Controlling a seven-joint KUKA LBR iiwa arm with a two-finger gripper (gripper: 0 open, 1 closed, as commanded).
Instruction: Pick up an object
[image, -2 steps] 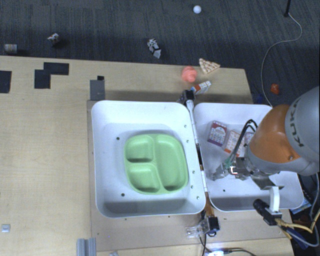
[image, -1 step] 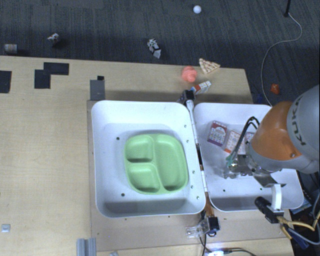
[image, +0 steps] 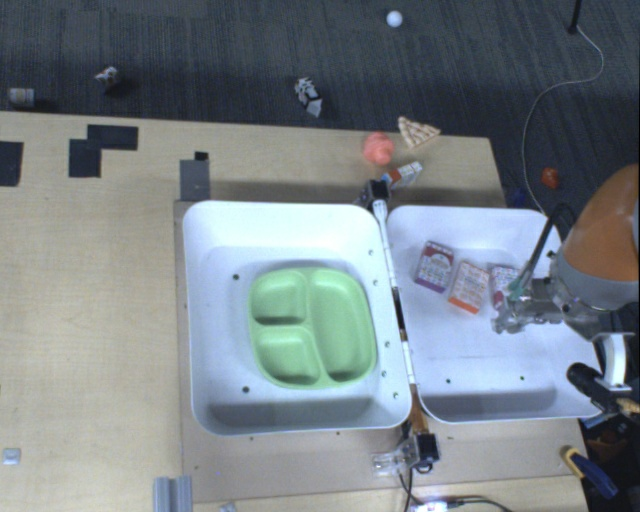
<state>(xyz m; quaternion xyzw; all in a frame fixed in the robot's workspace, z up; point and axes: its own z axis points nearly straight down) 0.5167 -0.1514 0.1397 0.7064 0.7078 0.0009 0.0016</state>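
The light wooden bench stretches away to the left of the tool and carries two shallow white plastic bins side by side. The left white bin lies well to the left of the tool and holds a pale green divided plastic tray with three compartments, lying flat in its middle. The right white bin is the one the tool hangs over, near its right half. The grey arm with its orange band comes in from the right, behind the tool. Whether the tool is open or closed cannot be told, and nothing can be made out in its grip. Three small flat packets lie in this bin: a clear-wrapped one just above the tool, an orange and white one just to its upper left, and a purple and white one further left. Beyond the bins, a small pink ball rests on the bench.
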